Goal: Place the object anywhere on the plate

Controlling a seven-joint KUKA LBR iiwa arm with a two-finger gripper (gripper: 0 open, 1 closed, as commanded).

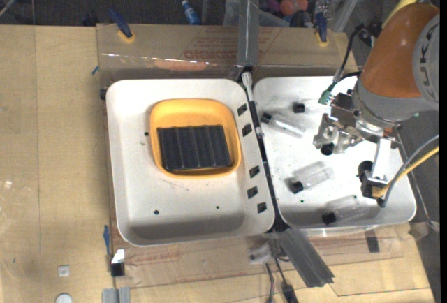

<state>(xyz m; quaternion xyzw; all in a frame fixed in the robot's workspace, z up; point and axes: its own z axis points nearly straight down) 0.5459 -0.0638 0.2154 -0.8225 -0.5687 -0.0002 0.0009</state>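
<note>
Arm: the grey arm (405, 64) with its orange band is reaching in from the right and hanging over the right bin.
End effector: the end effector (334, 139) is sitting low over the middle of the right bin, above the bin floor; whether it is gripping anything cannot be told from this slanted view, since the metal parts are blurring together.
Right bin: the white right bin (279, 204) is lying on the counter (49, 155) and holding several clear vials with dark caps.
Vials: one vial (309, 176) is lying on its side just below the end effector; another vial (283, 123) is lying to its left near the divider; a third vial (343, 210) is resting near the front wall.
Cap: a small dark cap (299, 107) is sitting near the back of the right bin.
Left bin: the white left bin (133, 211) is lying beside the right bin, touching it along the divider.
Plate: the yellow plate (162, 117) is sitting in the middle of the left bin, carrying a dark ribbed slab (194, 148), well apart from the vials.
</note>
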